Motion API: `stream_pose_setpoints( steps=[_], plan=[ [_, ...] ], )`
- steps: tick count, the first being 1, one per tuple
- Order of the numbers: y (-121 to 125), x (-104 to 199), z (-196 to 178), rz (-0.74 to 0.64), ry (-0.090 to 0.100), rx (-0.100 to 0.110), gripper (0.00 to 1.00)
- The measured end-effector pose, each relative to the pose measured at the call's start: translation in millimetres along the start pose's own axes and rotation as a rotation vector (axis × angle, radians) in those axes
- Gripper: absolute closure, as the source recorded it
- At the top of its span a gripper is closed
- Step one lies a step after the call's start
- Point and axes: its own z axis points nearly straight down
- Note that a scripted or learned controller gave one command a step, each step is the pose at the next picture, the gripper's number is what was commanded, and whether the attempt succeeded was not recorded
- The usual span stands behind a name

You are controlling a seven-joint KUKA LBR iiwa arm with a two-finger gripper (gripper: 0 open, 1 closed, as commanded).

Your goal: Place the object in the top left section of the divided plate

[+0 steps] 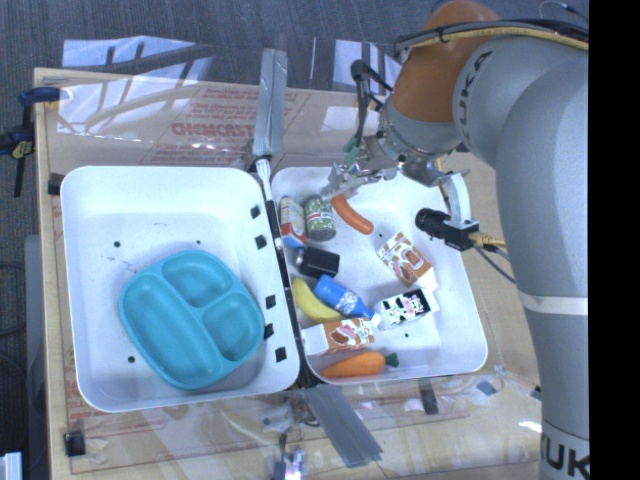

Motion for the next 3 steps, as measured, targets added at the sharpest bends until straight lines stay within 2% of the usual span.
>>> stream_pose_setpoints(
  steps=[1, 2, 3],
  plan=[
    [22.4, 33.6, 13.2, -0.406, 0.0, 0.0, 1.0],
    [14.0, 125.8, 14.1, -0.599, -0.001, 0.001, 1.0],
    [-1.1, 200.6, 14.5, -0.881, 0.0, 0.002, 1.0]
  ],
)
